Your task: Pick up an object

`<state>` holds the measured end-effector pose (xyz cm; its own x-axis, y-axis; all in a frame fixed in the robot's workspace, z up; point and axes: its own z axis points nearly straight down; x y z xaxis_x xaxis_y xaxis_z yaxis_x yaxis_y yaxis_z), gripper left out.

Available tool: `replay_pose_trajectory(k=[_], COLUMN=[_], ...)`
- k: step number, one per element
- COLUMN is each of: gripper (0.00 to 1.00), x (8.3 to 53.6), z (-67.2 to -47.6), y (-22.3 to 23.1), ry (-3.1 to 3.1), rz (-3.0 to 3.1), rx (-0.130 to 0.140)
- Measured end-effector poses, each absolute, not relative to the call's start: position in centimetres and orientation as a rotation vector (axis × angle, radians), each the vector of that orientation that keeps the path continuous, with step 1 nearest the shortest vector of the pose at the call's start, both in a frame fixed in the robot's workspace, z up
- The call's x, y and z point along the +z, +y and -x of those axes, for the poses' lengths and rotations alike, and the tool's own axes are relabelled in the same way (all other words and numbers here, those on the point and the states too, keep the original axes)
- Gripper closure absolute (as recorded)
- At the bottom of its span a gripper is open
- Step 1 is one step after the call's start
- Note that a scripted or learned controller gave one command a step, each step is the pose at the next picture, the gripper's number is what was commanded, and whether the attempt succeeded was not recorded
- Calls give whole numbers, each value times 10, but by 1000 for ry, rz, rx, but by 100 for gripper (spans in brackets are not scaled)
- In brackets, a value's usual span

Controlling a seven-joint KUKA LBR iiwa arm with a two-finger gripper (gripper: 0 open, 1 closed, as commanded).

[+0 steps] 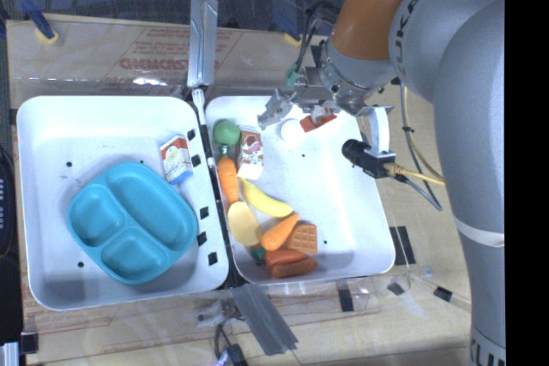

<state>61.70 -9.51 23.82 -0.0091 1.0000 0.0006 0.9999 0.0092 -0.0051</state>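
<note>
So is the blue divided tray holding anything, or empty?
Empty: the blue divided tray in the left bin shows three bare compartments.

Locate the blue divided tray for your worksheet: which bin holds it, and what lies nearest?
The blue divided tray lies in the left bin, toward its front, with a small carton just beyond its far right corner.

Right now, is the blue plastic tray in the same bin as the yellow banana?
No, the blue plastic tray lies in the left white bin; the yellow banana lies in the right one.

Fixed overhead view, slanted down.
Looks from above across both white bins (pixel 51 124) on the surface (pixel 103 51), moderately close; arm (pixel 463 56) entering from right.
</note>
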Motion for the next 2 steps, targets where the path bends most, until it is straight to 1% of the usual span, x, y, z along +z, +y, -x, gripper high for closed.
replay_pose_trajectory(k=[1,2], gripper=[0,0], x=[111,124], z=[-588,-615], y=[-95,-146], ry=[-2272,-2300], rz=[2156,2140], rx=[16,2])
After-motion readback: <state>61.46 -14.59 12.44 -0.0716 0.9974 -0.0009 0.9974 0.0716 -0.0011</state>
